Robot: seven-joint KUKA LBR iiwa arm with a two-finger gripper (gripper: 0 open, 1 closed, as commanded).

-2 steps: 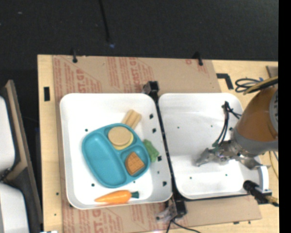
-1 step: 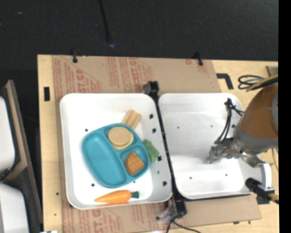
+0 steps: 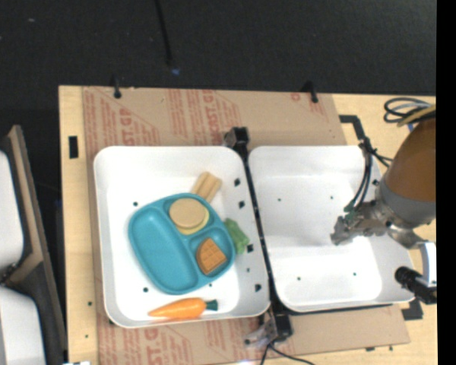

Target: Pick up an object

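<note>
Your hand [image 3: 344,230] sits low over the right bin [image 3: 311,280], near its right wall; you cannot tell whether it is open or closed. The carrot [image 3: 184,308], blue tray [image 3: 163,253] and other toy foods lie in the left bin [image 3: 114,204].

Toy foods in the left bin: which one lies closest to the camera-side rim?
The orange plastic carrot with the green top. It lies on the bin floor below the blue divided tray, while the round tan biscuit and brown waffle sit in the tray.
</note>
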